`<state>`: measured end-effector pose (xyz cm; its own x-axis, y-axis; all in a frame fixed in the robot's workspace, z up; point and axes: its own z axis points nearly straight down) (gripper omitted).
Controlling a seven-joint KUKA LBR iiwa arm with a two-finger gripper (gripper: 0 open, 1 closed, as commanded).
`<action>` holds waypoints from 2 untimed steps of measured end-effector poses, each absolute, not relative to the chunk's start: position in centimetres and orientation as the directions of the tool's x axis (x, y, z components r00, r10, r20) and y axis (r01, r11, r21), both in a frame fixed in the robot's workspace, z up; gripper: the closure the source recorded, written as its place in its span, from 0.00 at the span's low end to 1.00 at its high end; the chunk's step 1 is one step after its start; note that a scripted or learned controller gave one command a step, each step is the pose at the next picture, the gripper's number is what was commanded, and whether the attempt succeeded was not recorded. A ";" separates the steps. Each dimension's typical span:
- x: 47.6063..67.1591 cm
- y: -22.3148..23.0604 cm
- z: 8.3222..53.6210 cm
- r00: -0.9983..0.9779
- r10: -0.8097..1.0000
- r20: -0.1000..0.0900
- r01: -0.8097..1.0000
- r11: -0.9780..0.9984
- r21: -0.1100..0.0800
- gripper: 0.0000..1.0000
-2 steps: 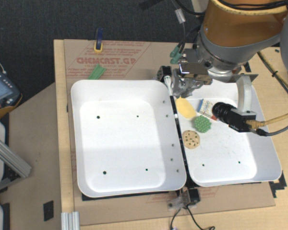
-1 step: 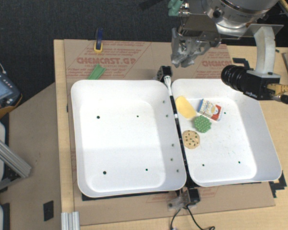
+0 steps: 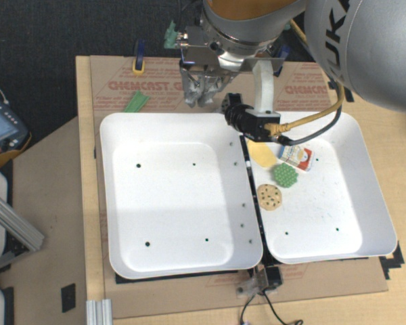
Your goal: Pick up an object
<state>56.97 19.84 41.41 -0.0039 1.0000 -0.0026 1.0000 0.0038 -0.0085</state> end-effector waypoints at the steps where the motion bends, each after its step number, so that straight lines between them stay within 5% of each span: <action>1: 54.8 22.6 42.0 -0.005 1.000 0.000 1.000 0.005 -0.004 1.00; 2: 49.7 22.5 54.4 -0.004 1.000 0.008 1.000 0.004 0.015 1.00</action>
<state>49.75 22.48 54.42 -0.0042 1.0000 0.0084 0.9999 0.0040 0.0149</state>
